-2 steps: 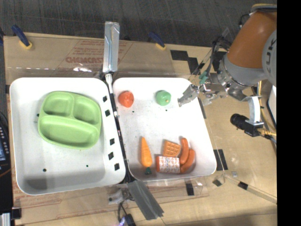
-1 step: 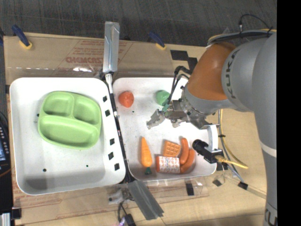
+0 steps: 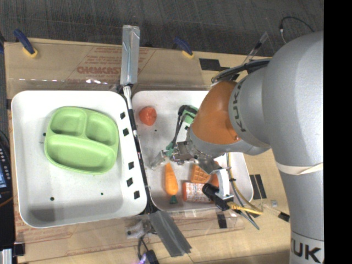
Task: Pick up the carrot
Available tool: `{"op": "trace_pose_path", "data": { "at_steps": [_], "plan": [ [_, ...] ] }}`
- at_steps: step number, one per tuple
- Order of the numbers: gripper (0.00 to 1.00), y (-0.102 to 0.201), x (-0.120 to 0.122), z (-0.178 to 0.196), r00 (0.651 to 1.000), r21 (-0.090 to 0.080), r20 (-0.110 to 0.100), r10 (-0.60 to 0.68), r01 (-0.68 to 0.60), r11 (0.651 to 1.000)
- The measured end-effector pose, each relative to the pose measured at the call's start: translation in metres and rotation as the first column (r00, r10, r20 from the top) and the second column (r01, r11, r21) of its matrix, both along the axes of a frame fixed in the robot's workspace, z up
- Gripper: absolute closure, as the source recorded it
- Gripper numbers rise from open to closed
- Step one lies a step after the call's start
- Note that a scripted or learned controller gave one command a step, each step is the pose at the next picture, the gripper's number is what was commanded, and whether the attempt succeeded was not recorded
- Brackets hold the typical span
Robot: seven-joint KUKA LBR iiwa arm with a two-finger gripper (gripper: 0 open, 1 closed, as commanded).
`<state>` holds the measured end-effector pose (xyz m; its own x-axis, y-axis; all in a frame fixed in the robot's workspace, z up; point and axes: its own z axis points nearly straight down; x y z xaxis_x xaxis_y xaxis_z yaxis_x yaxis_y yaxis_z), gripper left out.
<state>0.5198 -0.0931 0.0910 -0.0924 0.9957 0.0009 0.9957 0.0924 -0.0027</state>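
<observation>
A robotics lab: a KUKA arm (image 3: 275,103) reaches over two white bins (image 3: 22,147) clamped onto cardboard (image 3: 99,59).

Light falls evenly from above, bright on the two shallow white plastic bins (image 3: 33,147) and dim over the dark ribbed floor (image 3: 66,7) along the top. The left bin's floor nearly washes out toward its far edge, while a soft grey shadow pools in its near-left corner. The glossy lime-green divided plastic tray (image 3: 82,139) carries pale sheen on its ridges. The big grey metal arm (image 3: 286,103) shows broad soft highlights and shades the right bin beneath it. Focus is slightly soft throughout, with fine detail smeared.
</observation>
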Motion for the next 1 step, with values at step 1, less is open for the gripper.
{"op": "trace_pose_path", "data": {
  "at_steps": [1],
  "plan": [
    [1.0,-0.0012,-0.0004,0.0089,1.0,-0.001,-0.002,0.003,-0.003,1.0]
  ]
}}
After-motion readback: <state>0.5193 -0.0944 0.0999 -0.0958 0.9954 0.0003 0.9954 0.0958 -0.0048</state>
